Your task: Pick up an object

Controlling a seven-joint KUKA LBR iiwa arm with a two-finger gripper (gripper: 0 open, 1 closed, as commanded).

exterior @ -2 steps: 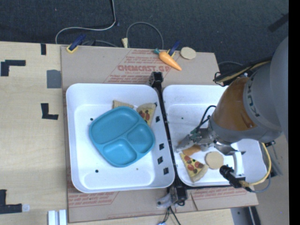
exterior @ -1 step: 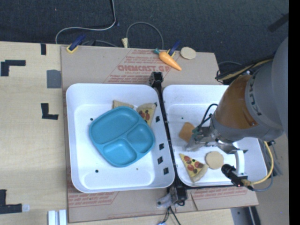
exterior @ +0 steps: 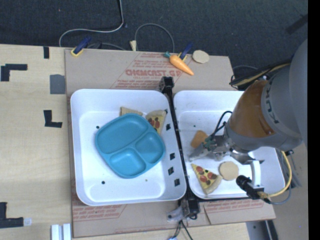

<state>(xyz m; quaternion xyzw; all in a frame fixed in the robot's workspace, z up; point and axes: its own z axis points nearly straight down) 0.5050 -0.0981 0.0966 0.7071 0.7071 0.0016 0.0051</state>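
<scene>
Gripper (exterior: 202,150) is low inside the right bin (exterior: 200,102), fingers pointing toward the divider; whether they are spread or closed cannot be told at this resolution. Nothing is visibly between them. The grey arm (exterior: 280,109) with its orange band (exterior: 250,115) comes in from the right and covers much of that bin.

Count, right bin: one orange wedge-shaped piece (exterior: 199,137) just beside the fingertips, contact uncertain; one pizza slice (exterior: 206,177) near the front wall; one tan round disc (exterior: 229,171) just beside that slice. Three items visible.

Count, left bin (exterior: 82,134): one blue divided plate (exterior: 130,145), three compartments, lying tilted across the middle; one pizza slice (exterior: 157,119) at the plate's far right edge; one tan flat piece (exterior: 129,112) partly under the plate's far rim.

Outside the bins: one toy carrot (exterior: 180,64) and one tan disc (exterior: 201,57), near each other on the cardboard sheet (exterior: 110,69) behind the bins.

Surface: the two white bins sit side by side on the cardboard, which lies on a light wooden bench (exterior: 30,144) marked with dark shapes. Dark carpet (exterior: 200,9) lies beyond, with white cables (exterior: 119,9) across it.
</scene>
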